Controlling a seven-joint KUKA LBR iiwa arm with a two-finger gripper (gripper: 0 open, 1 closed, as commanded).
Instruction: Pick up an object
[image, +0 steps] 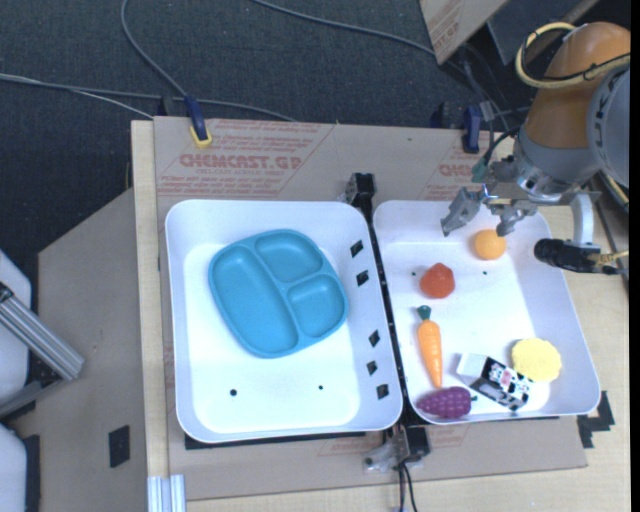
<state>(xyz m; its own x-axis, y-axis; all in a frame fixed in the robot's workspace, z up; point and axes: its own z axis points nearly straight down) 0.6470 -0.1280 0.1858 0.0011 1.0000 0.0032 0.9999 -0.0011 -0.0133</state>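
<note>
Lower right of the frame, near edge of the right bin (575, 330): a purple grape cluster (445, 403), a small black-and-white printed item (497, 379) just beside it, and a yellow round piece (537, 358) at the bin's right corner. Just above the grapes lies a carrot (430, 345), green top pointing toward the frame's top. Above that sits a red rounded fruit (437, 281), apart from the carrot.

Centre left: the left bin (195, 400) carries a blue three-compartment plate (277, 291) — tilted diagonally.

Upper right: an orange ball (489, 244) rests on the right bin's floor near its far rim. The jaws (486, 215) hang just above it — spread, one finger to the ball's left and one over its upper right, nothing pinched between them. The grey arm (575, 95) enters from the right edge. Both bins stand on a cardboard-covered surface (260, 150).
</note>
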